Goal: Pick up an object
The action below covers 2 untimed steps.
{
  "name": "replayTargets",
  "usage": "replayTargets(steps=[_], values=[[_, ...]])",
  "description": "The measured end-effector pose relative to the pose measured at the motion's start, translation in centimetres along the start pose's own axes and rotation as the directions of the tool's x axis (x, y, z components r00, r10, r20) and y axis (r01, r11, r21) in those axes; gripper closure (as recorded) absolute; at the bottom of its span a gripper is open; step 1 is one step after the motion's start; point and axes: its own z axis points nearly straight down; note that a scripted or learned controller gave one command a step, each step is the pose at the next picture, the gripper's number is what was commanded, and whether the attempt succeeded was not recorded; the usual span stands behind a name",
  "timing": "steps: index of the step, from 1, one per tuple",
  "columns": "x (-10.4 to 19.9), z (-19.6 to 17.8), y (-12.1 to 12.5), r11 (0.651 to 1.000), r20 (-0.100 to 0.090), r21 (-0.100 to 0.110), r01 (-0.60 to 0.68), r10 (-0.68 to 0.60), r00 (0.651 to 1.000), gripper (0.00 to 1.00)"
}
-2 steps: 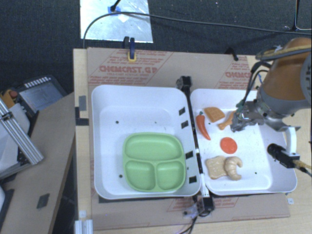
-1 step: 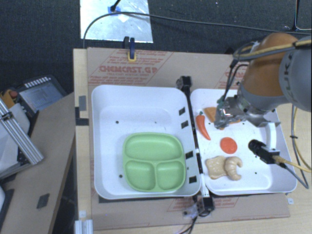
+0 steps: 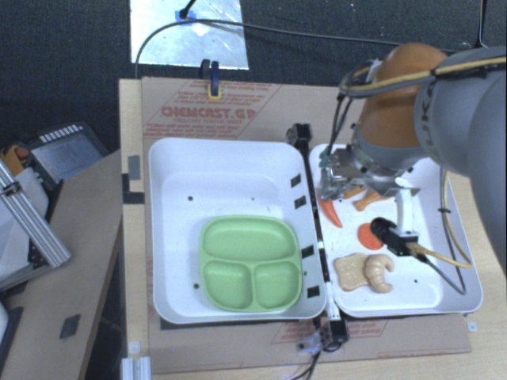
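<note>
My gripper (image 3: 331, 182) is low over the far left part of the right bin (image 3: 463, 287), close to the wall between the bins. A red chili-shaped piece (image 3: 330, 211) lies just under and in front of it. An orange piece (image 3: 367, 201) pokes out to the gripper's right. Nearer the front lie a red round piece (image 3: 367, 235), a beige lump (image 3: 348, 271) and a tan croissant-shaped piece (image 3: 380, 271). The wrist hides what lies at the back of this bin.
The left bin (image 3: 178, 172) holds a green three-compartment plate (image 3: 249, 261) at its front right. The grey arm (image 3: 463, 109) with its orange band crosses above the right bin's back and right side. Black clips line the wall between the bins.
</note>
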Motion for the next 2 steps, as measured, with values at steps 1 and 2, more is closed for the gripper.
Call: replayTargets(steps=[1,2], values=[[5.7,-1.2,2.6,1.0,-0.001,-0.002,0.0,0.0,1.0,1.0],[10.3,-2.3,4.3,1.0,-0.001,-0.002,-0.001,0.001,1.0,1.0]])
